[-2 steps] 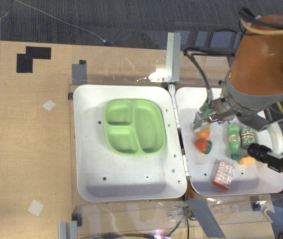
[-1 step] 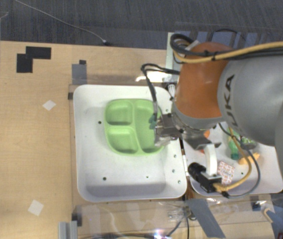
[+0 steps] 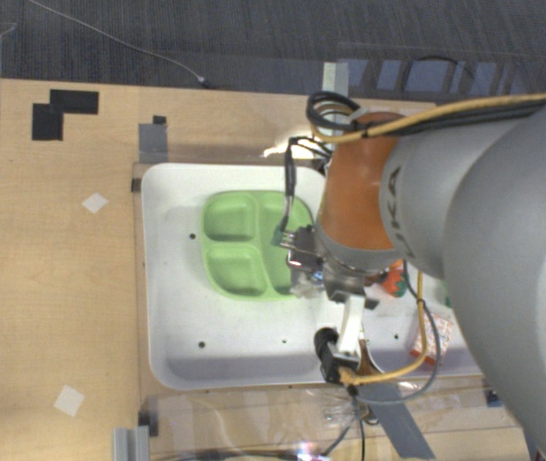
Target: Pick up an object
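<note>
A light green divided tray (image 3: 244,243) lies in the left white bin (image 3: 172,296), its right edge hidden under my arm. My gripper (image 3: 299,262) hangs over that right edge, seen from above behind the orange wrist band (image 3: 359,205). The wrist body and cables cover what lies beneath it.
The grey arm covers most of the right bin. A small orange-red object (image 3: 393,279) and a pale patterned item (image 3: 438,334) peek out beside the arm there. Cables (image 3: 349,353) loop down over the bins' front rim. Black markers (image 3: 61,111) sit on the wooden bench at the far left.
</note>
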### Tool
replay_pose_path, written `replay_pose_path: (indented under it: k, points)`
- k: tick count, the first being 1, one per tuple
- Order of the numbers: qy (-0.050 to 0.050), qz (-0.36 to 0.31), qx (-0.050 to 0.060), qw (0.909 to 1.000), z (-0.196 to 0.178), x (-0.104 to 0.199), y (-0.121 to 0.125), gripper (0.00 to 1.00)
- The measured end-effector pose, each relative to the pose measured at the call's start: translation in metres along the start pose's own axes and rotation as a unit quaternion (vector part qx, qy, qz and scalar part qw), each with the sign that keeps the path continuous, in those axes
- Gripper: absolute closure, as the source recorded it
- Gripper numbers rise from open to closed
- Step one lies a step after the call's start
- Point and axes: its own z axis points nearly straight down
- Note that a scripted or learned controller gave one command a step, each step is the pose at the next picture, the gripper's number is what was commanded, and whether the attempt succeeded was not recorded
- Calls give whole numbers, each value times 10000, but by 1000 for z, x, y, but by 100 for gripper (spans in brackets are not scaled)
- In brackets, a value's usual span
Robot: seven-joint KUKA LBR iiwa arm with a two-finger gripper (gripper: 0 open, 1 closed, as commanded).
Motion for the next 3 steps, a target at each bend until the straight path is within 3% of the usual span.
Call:
replay_pose_path:
  k: [1,2,3]
  points:
    - [8,1500,-5,9887,9,58,-6,100]
    - [10,2992,-7,9542,7,105,-20,100]
    - [21,4951,0,8688,14,99,-23,100]
